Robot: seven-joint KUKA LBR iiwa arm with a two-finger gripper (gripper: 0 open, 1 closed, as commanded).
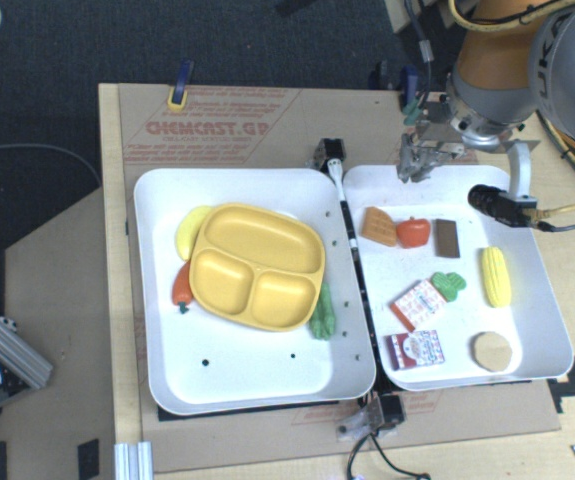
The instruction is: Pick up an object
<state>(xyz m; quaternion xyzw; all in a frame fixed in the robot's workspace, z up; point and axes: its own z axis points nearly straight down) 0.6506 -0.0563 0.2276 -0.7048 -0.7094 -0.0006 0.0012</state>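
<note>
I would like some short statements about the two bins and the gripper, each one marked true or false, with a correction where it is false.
1. The yellow divided plastic tray lies in the left white bin. True.
2. The yellow toy corn cob lies in the left bin. False: it lies in the right white bin.
3. The gripper is above the far edge of the right bin. True.
4. The red toy tomato sits on the tray. False: it rests in the right bin, beside the brown toy bread slice.
</note>
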